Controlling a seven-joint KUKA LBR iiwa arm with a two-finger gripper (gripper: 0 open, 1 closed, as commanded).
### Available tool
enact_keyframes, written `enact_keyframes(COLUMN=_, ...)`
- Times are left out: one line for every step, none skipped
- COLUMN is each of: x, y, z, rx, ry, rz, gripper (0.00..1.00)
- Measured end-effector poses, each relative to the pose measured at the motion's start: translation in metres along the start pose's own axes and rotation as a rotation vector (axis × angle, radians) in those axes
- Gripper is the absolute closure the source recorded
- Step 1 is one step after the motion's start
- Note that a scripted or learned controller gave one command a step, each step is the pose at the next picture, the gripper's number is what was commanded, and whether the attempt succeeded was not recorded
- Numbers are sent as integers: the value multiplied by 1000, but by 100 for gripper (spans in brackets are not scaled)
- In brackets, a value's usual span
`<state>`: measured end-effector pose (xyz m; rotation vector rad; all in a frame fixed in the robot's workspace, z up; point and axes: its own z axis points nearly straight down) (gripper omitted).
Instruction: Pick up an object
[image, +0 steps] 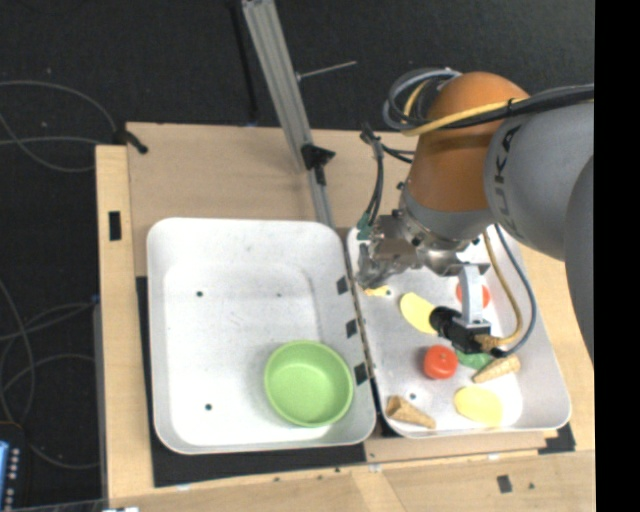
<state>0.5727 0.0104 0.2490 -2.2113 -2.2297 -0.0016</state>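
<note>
While hand (375, 268) hugs right bin's (540, 405) left wall, grip state unclear.

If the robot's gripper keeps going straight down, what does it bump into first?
Probably the small yellow piece lying just below the gripper, at the left edge of the right white bin. Depth is hard to judge from above.

- Left bin (200, 260): white, with a few dark specks.
- Right bin (540, 395): white.
- Bowl (308, 383): light green.
- Round object (438, 362): red.
- Oval object (417, 310): yellow; second yellow piece (478, 403) near the bin's front edge.
- Two cone pieces (410, 411), (497, 370): tan.
- Arm (530, 170): grey, with an orange band (455, 150).
- Tabletop (200, 170): pale tan.
</note>
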Motion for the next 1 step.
enact_keyframes(x=60, y=-13, z=9, rx=1, ry=0, rz=0, gripper=100)
